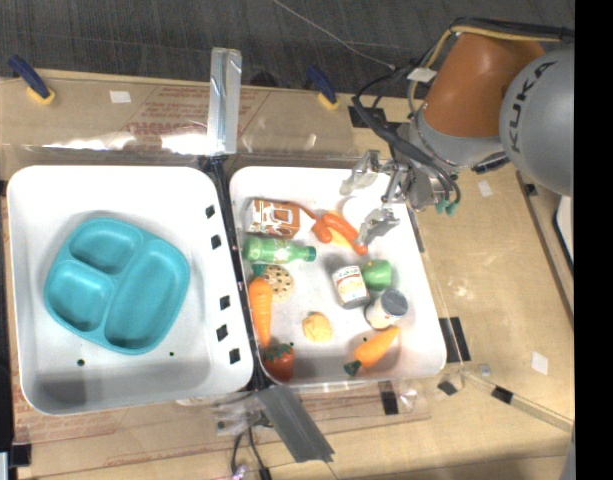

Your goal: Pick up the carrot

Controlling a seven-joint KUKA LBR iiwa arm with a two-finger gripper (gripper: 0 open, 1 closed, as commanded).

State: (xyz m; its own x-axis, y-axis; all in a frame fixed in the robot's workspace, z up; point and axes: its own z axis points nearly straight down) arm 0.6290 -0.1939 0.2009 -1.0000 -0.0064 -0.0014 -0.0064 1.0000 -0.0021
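While hanging over the upper right part of the right bin (pixel 433 320), keeps to the air with end effector (pixel 371 201) spread wide, nothing between the fingers. Sits just right of an orange pepper (pixel 334 228). Finds the carrot (pixel 260 310) well apart, lengthwise against that bin's left wall, just below a green bottle (pixel 281 253), beside a cookie (pixel 278 279), above a red fruit (pixel 277 359). Shows another orange vegetable (pixel 376 348) near the lower right corner. Holds a teal tray (pixel 116 283) in the left bin (pixel 26 368) on the worktop (pixel 506 298).
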